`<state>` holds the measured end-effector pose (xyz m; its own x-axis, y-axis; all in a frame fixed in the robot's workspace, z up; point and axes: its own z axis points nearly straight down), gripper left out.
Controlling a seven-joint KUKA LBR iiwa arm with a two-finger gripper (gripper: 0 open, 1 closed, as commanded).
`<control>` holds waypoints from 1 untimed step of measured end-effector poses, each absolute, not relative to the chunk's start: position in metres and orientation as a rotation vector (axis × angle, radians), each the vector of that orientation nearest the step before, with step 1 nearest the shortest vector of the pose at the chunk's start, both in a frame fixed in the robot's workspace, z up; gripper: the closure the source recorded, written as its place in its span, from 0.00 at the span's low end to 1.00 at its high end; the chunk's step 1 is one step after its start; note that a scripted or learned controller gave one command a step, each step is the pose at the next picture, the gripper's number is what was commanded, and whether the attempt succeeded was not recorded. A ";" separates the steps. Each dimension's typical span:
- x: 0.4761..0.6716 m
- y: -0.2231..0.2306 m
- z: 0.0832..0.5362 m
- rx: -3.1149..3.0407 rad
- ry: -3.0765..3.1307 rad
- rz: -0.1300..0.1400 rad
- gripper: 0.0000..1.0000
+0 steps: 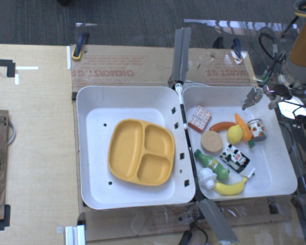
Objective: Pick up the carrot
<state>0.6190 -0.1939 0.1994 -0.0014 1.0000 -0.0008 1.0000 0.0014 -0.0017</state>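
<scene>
The carrot (241, 126) lies in the right bin (288, 160), near its far right part, leaning on the lemon (235, 133). Its long axis runs diagonally: the narrow tip points up and left toward the bin's back wall, the thick end down and right toward a small can (256, 128), where a bit of green shows. The gripper (261, 99) hangs over the bin's back right corner, just above and right of the carrot and apart from it, its two fingers spread open with nothing between them.

Counting the right bin: one carrot, one lemon, one reddish sausage-shaped piece (222, 126), one small red-and-white box (199, 119), one tan round disc (211, 142), one black-and-white carton (234, 158), one green bottle (212, 166), one banana (231, 187), one can. The left bin (92, 152) holds one yellow divided plate (141, 151) with three compartments. Both bins sit side by side on the desk (30, 111).
</scene>
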 end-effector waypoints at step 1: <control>0.629 -0.206 0.093 -2.189 -2.255 0.000 0.00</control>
